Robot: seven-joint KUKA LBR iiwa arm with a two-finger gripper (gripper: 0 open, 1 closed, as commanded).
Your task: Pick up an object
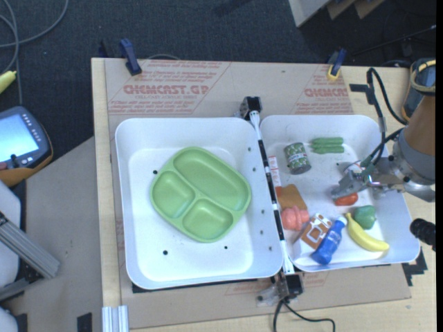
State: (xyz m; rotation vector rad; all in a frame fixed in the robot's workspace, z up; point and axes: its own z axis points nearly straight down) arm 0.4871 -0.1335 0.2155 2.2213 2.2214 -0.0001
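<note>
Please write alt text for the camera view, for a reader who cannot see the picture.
A grey robot arm reaches from the right, its gripper low over a small red object in the right bin, among a can, banana, blue bottle and other toy food. The left bin holds a green divided plate.

Grey arm (415,159), orange band, seemingly metallic end effector (351,182).

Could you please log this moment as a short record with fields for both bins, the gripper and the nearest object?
left bin: holds a green divided plate
right bin: green can, green pod, banana, blue bottle, pink toy
gripper: low over right bin
nearest object: red piece, just below the gripper
grasp: cannot tell
</note>
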